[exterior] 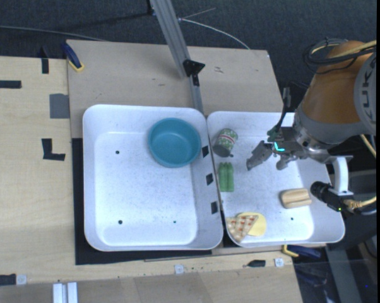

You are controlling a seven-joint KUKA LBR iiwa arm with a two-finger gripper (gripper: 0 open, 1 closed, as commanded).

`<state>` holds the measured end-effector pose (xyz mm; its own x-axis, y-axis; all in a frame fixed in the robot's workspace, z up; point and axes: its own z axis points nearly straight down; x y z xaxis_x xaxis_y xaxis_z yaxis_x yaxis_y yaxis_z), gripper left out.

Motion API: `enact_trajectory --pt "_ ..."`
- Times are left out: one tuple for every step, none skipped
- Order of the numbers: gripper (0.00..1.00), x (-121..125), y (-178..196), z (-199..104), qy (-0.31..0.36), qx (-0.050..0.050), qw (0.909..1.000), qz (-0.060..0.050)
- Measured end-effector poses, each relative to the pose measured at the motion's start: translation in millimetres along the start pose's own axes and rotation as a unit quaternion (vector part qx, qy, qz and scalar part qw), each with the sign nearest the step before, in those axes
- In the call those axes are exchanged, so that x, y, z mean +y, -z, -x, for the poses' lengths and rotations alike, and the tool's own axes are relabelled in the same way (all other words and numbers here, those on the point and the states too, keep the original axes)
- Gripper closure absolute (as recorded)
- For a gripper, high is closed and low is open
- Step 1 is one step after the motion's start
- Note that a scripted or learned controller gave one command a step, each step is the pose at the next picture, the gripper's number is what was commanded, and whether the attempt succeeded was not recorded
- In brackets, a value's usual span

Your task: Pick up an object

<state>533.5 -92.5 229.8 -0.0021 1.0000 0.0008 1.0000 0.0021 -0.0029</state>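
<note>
My gripper (269,160) hangs over the middle of the right bin (316,232), fingers spread open with nothing between them. To its left, near the bin's left wall, lie a small green-and-grey can (225,141) and, just below it, a green block (226,177). A tan bread-like piece (295,198) rests to the lower right of the gripper. A yellow waffle-patterned wedge (245,225) sits at the bin's front left corner.
The left bin (114,201) holds a blue bowl (174,142) near its back right corner. A grey pole (177,43) slants down from the top to the divider between the bins. The arm's orange-banded wrist (335,96) looms over the right bin's back right.
</note>
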Motion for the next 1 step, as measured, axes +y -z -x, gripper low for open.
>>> enact_trajectory --pt "0.00 0.2 0.3 0.0 0.000 0.000 1.0000 0.000"
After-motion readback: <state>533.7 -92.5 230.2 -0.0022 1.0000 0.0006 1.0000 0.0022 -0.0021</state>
